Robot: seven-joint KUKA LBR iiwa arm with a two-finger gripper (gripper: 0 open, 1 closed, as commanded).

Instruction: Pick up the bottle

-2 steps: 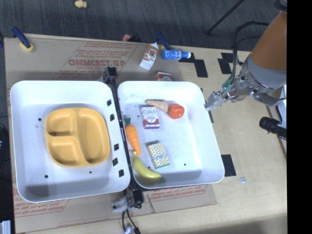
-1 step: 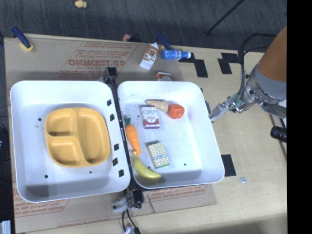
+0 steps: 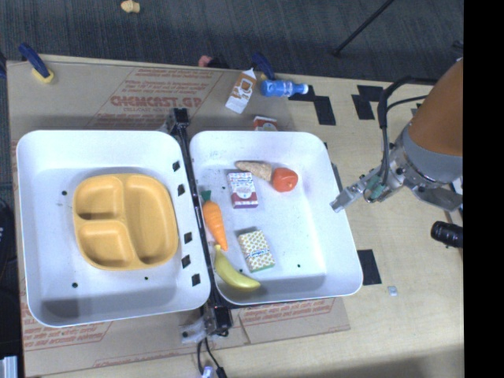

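A small blue bottle (image 3: 282, 89) lies on its side on the bench behind the right bin (image 3: 335, 235), outside both bins. My gripper (image 3: 356, 193) hovers over the bench just past the right bin's right rim, well in front of and to the right of the bottle. Nothing shows in the gripper. The grey arm with its orange band (image 3: 441, 116) comes in from the right edge.
The right bin holds a red-and-white carton (image 3: 242, 189), a tomato (image 3: 285, 179), a brown bread piece (image 3: 253, 167), a carrot (image 3: 213, 223), a banana (image 3: 235, 274) and a patterned box (image 3: 256, 250). A yellow divided plate (image 3: 126, 219) sits in the left bin. A small carton (image 3: 241, 91) lies beside the bottle.
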